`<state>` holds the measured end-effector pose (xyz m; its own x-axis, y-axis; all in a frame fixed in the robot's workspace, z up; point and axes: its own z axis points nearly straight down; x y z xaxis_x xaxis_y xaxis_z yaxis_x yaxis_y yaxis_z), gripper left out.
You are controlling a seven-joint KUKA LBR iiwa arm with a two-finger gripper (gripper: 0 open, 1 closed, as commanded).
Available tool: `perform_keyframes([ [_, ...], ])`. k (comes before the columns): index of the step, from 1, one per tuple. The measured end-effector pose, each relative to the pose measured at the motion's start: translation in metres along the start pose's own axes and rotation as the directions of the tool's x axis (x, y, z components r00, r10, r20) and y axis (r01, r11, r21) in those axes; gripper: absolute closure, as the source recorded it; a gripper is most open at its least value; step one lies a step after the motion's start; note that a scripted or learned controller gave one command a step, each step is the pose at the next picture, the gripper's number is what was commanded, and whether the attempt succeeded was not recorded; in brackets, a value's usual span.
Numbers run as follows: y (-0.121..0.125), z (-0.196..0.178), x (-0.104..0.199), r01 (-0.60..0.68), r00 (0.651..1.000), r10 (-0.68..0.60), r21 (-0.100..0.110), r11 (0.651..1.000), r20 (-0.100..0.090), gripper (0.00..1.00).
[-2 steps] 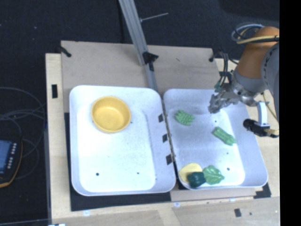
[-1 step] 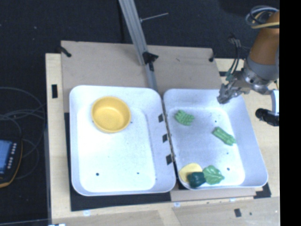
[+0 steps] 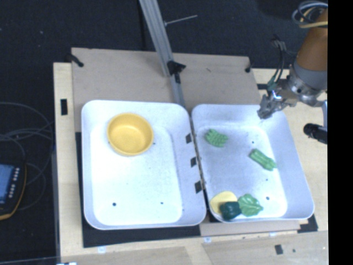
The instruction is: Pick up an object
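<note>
The right bin [image 3: 276, 127] holds several small items: a green ridged piece [image 3: 216, 138] near its back left, a green oblong piece [image 3: 262, 159] toward the right, and a cluster at the front made of a yellow piece [image 3: 220, 199], a dark teal block [image 3: 230, 210] and a green leafy piece [image 3: 250, 205]. My gripper [image 3: 267, 110] hangs over the back right corner of that bin, well apart from every item. Nothing shows between its fingers.
The left bin [image 3: 138, 203] carries a yellow bowl [image 3: 130, 134] at its back left. A slanted metal rail [image 3: 160, 37] runs from the top of the view down to the gap between the bins. A handheld pendant [image 3: 10, 189] lies at the far left.
</note>
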<state>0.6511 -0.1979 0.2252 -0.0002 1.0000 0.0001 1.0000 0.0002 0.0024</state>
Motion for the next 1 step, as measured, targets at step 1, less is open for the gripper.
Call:
perform_keyframes([
  [1,-0.0017,-0.0125,0.0488,0.003,1.000,-0.003,0.000,1.000,-0.001,1.00],
])
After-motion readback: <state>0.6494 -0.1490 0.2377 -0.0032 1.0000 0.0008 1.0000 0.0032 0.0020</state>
